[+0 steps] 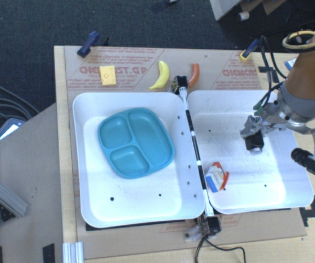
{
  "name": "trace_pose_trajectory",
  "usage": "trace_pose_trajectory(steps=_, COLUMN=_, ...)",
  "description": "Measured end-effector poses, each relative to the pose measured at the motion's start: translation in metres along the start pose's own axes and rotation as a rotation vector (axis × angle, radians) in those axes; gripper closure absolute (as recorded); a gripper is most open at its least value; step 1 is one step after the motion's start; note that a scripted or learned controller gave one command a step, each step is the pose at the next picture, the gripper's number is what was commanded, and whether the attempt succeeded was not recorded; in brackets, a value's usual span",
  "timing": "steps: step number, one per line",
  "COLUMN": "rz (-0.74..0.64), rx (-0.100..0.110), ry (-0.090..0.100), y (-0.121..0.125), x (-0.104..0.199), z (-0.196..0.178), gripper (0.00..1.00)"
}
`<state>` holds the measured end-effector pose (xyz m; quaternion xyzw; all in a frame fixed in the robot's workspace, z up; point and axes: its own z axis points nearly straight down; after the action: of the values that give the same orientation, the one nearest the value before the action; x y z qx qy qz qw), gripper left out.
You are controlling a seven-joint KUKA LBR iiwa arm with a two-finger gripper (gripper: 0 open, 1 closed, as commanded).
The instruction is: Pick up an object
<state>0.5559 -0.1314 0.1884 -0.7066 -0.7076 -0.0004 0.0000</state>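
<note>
The small red, white and blue packet (216,177) lies in the right-hand white bin (288,199), against its near-left wall beside the divider. The gripper (253,140) hangs over that bin's middle, so the packet sits down-left of it, its long axis slanting. How the gripper is set, I cannot tell.

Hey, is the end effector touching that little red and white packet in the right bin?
Apart. The camera view shows the end effector over the middle of the right bin, with bare white floor plainly separating it from the red and white packet near the bin's left wall.
</note>
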Motion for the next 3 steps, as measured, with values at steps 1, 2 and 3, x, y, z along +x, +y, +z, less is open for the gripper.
trace_pose_trajectory(steps=1, rz=0.0, rx=0.0, ry=0.0, y=0.023, x=0.063, z=-0.039, gripper=1.0)
trace_pose_trajectory(steps=2, rz=0.001, rx=0.004, ry=0.001, y=-0.005, x=0.122, z=-0.051, gripper=1.0)
trace_pose_trajectory(steps=3, rz=0.002, rx=0.003, ry=0.0, y=-0.055, x=0.113, z=-0.032, gripper=1.0)
